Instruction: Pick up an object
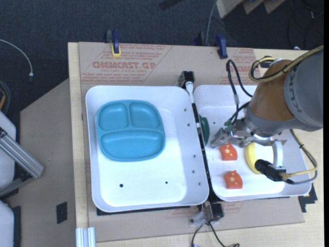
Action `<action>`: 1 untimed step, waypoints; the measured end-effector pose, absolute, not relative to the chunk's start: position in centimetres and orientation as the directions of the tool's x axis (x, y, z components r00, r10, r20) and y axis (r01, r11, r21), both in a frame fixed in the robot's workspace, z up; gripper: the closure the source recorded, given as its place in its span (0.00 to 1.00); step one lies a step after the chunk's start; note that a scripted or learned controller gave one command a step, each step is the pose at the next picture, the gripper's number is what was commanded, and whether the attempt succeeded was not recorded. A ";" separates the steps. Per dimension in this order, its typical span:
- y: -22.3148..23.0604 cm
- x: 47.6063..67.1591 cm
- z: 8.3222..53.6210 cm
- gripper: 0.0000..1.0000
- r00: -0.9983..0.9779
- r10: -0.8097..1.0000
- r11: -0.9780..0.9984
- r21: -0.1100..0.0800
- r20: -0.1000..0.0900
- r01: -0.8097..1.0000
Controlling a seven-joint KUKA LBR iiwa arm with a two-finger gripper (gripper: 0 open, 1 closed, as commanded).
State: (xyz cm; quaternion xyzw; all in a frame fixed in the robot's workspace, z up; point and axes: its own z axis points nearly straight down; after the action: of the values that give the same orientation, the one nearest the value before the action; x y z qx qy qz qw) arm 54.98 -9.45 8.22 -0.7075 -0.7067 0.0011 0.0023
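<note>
Two shallow white bins are seen side by side on a brown board: in the left bin (103, 189) a blue divided plate (131, 129) lies toward the far left. In the right bin (218, 99) two orange blocks, one (228, 152) nearer the middle and one (233, 179) toward the near edge, are set well apart, with a yellow banana (250, 157) just beside the first and a dark green object (204, 128) at the dividing wall. The gripper (222, 136) is held low over the right bin, just above the nearer-middle block, below the grey arm's orange band (270, 99).

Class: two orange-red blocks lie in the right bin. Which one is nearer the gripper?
The upper orange-red block, just below the gripper. The lower block lies farther toward the right bin's front edge, well apart from it.
</note>
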 end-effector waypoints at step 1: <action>-9.5 55.1 9.5 1.00 0.000 1.000 0.000 0.001 0.000 1.000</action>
State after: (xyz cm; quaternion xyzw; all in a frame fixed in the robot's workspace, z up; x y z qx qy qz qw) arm 55.11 -9.48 9.51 -0.7072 -0.7070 -0.0004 -0.0006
